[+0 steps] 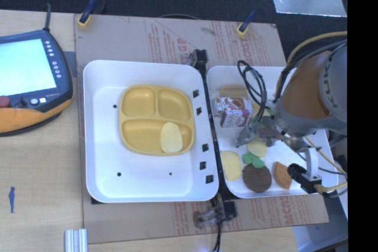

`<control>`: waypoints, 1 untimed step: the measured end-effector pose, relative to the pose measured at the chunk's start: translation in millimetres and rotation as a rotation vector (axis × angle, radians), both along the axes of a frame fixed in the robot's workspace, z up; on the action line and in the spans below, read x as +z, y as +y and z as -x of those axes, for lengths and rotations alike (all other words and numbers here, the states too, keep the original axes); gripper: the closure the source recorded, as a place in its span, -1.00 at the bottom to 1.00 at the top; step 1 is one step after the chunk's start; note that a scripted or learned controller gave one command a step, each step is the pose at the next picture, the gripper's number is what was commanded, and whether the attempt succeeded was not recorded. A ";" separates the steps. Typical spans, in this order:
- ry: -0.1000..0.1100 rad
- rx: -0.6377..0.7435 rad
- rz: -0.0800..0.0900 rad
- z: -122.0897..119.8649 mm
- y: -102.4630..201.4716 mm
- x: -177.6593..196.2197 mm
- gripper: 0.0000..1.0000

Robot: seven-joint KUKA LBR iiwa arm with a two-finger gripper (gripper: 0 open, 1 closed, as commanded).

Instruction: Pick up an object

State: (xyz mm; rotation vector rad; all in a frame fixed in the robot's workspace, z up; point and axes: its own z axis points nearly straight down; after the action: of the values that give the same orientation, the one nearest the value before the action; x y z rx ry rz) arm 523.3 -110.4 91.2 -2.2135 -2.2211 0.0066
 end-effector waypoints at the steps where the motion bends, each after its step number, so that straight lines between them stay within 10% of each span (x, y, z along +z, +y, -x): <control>1: -0.001 0.005 0.001 -82.0 12.4 23.4 -1.00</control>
State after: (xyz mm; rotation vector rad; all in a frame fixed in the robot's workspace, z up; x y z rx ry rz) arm 605.3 -98.0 114.6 -2.2092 -2.2274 0.0064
